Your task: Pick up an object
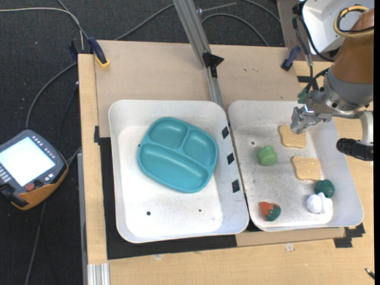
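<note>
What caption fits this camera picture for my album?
Robot gripper hovers at a tan cracker in the right bin.

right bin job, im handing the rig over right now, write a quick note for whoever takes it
End effector: low over the right bin, at the upper tan cracker piece. Nothing seen lifted.
Right bin also holds: green block, second tan piece, red and green strawberry toy, white and dark green item.
Left bin: teal divided plate.
Done: approach to the cracker piece.
Left: grip an object and lift it out.
</note>
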Controlling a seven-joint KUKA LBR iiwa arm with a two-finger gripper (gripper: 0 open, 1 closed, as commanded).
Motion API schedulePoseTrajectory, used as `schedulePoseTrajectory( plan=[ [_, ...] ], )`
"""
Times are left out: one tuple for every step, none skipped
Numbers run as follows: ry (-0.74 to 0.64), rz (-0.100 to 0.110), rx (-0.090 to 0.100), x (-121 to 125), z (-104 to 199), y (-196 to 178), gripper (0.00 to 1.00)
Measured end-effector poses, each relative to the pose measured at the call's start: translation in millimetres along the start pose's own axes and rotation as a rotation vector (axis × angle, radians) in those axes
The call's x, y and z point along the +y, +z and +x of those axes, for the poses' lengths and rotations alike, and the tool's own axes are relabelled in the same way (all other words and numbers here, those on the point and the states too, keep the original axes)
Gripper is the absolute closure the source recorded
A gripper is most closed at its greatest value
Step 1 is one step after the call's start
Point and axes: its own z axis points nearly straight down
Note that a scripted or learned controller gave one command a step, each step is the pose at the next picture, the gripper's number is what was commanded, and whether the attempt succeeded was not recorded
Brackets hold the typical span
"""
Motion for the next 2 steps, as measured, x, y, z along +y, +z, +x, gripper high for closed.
schedulePoseTrajectory(
  plan=[
    [0.002,0.001,-0.001,-6,45,2,1.00],
    [0.001,0.002,0.000,-12,103,7,1.00]
  ],
)
